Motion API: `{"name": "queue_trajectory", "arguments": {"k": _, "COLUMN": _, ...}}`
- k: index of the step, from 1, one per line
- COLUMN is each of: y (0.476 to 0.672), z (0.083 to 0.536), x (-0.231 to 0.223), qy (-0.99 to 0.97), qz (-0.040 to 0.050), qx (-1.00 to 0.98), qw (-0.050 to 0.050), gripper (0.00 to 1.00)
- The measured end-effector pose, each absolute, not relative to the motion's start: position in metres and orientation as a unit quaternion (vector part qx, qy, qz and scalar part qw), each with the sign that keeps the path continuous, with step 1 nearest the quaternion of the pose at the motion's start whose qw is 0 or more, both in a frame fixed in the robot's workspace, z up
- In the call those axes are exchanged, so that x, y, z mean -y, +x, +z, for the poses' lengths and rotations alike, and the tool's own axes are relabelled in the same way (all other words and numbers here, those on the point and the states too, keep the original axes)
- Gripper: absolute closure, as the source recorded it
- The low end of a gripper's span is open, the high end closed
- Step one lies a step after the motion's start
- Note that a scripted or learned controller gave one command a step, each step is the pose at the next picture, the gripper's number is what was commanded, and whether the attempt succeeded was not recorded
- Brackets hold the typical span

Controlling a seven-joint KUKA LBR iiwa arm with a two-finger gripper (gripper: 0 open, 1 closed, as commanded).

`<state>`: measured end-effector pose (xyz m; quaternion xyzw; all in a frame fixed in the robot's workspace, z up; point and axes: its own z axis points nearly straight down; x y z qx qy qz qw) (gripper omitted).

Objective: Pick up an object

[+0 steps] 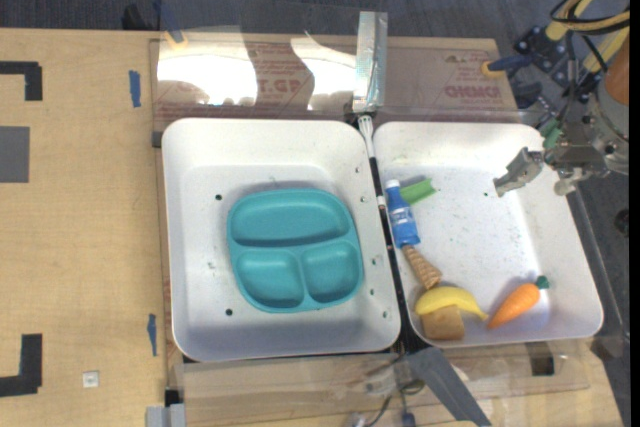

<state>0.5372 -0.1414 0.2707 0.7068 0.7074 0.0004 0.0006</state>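
The right bin (560, 315) holds a blue tube-like object (402, 215) with a green piece (417, 190) by its top, along the left wall. A brown cone (424, 267) lies below them, beside a yellow banana-shaped toy (447, 300) on a tan block (446, 323). An orange carrot toy (517, 304) lies at the front right. My gripper (541, 173) hangs at the bin's upper right edge, open, with nothing between its fingers, well away from all the objects.
The left bin (190, 165) holds a teal divided plate (294, 247). A clear plastic sheet and cardboard lie behind both bins. Yellow and black cables hang at the upper right by the arm. Bare bin floor lies between the gripper and the toys.
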Motion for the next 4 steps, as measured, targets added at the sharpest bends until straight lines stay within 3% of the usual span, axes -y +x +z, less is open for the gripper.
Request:
{"name": "queue_trajectory", "arguments": {"k": 1, "y": 0.601, "z": 0.159, "x": 0.149, "qy": 0.645, "qz": -0.0020, "qx": -0.764, "qw": -0.004, "gripper": 0.00}}
{"name": "queue_trajectory", "arguments": {"k": 2, "y": 0.575, "z": 0.180, "x": 0.165, "qy": 0.650, "qz": 0.0006, "qx": -0.760, "qw": 0.001, "gripper": 0.00}}
{"name": "queue_trajectory", "arguments": {"k": 3, "y": 0.666, "z": 0.156, "x": 0.153, "qy": 0.608, "qz": 0.0002, "qx": -0.794, "qw": 0.000, "gripper": 0.00}}
{"name": "queue_trajectory", "arguments": {"k": 4, "y": 0.641, "z": 0.144, "x": 0.159, "qy": 0.624, "qz": 0.0002, "qx": -0.782, "qw": 0.000, "gripper": 0.00}}
